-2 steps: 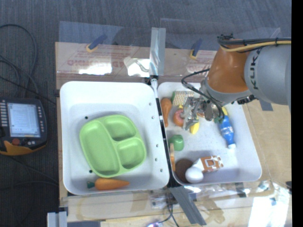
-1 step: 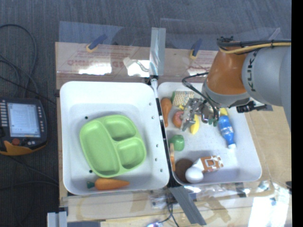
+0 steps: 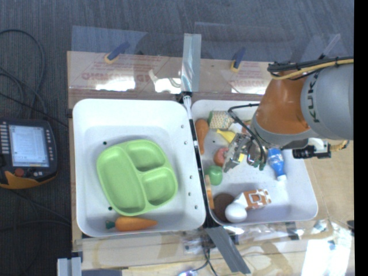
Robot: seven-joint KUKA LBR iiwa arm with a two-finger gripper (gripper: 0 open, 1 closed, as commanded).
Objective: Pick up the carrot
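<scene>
Table (image 3: pixel 86 76) carrying two white bins side by side. Carrot (image 3: pixel 133 224) lying at near edge of your left bin (image 3: pixel 86 131), just below green divided plate (image 3: pixel 137 177). Arm hanging over right bin (image 3: pixel 299 194), well apart from carrot. Jaws' state: you cannot tell, they are blurring into clutter of blue bottle (image 3: pixel 276 163), white egg (image 3: pixel 236 213).

Carrot (image 3: pixel 135 224) before tray (image 3: pixel 137 177), left bin (image 3: pixel 86 125)
</scene>
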